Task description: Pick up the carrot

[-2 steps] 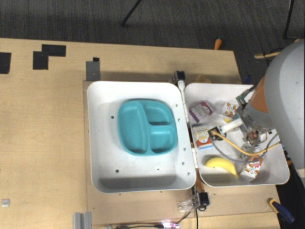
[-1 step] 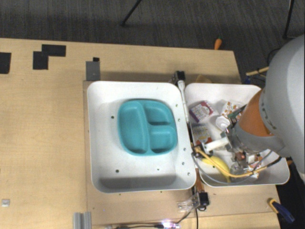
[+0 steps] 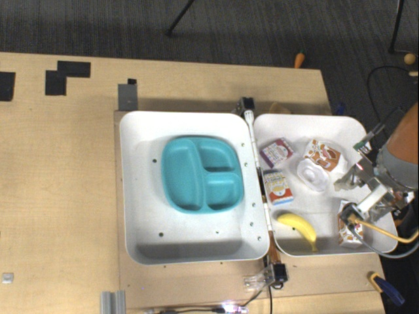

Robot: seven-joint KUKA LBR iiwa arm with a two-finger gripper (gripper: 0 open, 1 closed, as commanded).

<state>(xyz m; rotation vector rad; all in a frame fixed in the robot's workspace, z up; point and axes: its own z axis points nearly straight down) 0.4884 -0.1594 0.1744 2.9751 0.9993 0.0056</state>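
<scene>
Banana [image 3: 298,227] against right bin's [image 3: 327,250] front wall.

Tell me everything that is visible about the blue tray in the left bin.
The blue tray is a turquoise plate with rounded corners, smooth and matte like plastic. Raised ridges divide it into three compartments: one long section on its left side and two smaller ones on its right. It lies flat, slightly turned, near the middle of the left bin, resting on the bin's white floor. It touches none of the bin's walls, and no other object touches it.
</scene>
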